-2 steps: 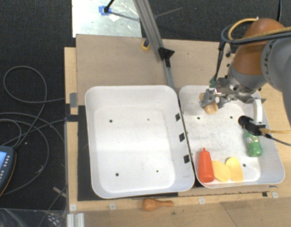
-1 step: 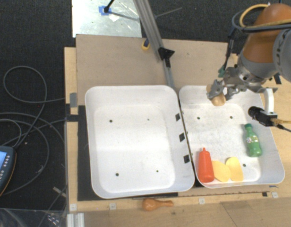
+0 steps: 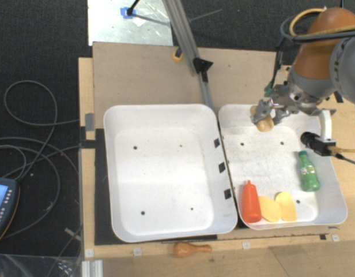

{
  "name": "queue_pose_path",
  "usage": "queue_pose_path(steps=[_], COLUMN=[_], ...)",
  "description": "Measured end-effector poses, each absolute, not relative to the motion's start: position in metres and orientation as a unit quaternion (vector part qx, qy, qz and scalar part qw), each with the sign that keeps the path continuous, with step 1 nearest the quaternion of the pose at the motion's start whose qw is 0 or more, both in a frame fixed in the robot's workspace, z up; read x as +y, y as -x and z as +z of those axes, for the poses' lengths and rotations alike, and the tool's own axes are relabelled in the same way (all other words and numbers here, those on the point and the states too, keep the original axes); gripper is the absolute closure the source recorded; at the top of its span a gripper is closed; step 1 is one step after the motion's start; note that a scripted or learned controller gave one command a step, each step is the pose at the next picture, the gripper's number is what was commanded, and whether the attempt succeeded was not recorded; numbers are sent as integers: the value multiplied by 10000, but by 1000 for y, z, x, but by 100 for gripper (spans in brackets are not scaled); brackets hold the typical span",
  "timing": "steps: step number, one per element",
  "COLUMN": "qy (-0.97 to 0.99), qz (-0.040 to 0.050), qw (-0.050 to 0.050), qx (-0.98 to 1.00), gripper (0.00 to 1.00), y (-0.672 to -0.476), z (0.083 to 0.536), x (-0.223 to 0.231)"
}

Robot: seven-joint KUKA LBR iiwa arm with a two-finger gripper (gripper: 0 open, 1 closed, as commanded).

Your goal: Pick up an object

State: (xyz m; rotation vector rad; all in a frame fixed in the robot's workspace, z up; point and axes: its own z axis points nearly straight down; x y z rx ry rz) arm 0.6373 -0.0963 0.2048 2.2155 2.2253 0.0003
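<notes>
Gripping a small tan rounded object [image 3: 265,124] between the fingers of the gripper [image 3: 264,119] above the right bin's [image 3: 333,212] far-left corner, lifting straight and slowly, staying clear of the green bottle [image 3: 308,171] by the right edge.

Bright, even light; slightly soft.

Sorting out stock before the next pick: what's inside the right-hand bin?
The right bin holds a red bottle, two yellow pieces and a green bottle. The gripper covers part of the far edge.
</notes>
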Motion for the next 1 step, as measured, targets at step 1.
queue_pose_path(steps=[1], qy=[-7034], qz=[7], qw=[-11], qx=[7108], gripper=[100], y=[-621], z=[206], x=[-35])
